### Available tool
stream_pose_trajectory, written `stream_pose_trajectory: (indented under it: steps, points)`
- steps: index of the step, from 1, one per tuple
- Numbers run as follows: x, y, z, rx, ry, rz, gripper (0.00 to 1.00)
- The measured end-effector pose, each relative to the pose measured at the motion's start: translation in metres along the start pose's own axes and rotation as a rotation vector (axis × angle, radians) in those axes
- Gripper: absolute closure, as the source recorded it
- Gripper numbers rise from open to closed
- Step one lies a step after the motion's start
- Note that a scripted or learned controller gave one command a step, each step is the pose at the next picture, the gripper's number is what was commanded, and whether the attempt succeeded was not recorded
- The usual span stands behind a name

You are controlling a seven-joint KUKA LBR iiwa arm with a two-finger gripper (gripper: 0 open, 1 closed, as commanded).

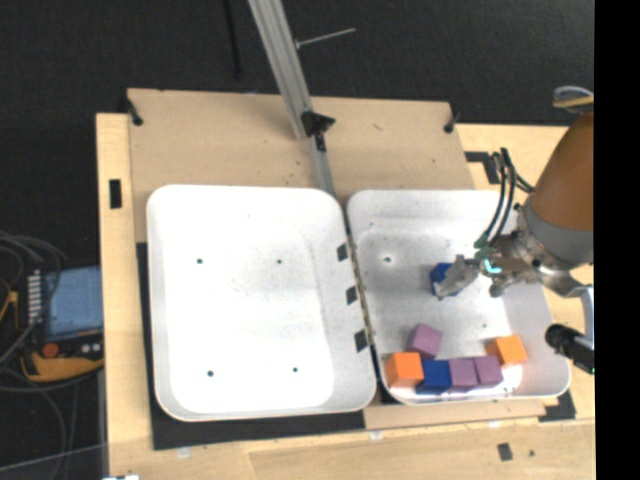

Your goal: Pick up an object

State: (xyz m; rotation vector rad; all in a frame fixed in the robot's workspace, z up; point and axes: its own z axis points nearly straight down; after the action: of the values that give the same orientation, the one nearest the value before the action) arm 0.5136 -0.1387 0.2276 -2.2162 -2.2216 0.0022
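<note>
Gripper low in the right bin, beside a blue block.
Can't tell its grip; other blocks crowd the bin's near edge.

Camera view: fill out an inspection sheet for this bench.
Surface: wooden bench bearing left bin and right bin.
Job's things: in the right bin, blue block by the tool; orange block, blue, purple blocks and another orange along the near wall.
Clutter: nothing seen.
Grippers: tool low over the right bin, beside the blue block; grip unclear.
Cables: black cables on the arm; loose cables left of the bench.
Surroundings: dark floor, metal pole, blue box.
</note>
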Motion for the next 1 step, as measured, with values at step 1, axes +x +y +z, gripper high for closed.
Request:
stream_pose_trajectory:
  steps: [1]
  points:
    - [0.0,0.0009,-0.0021,-0.005,-0.001,0.002,0.0]
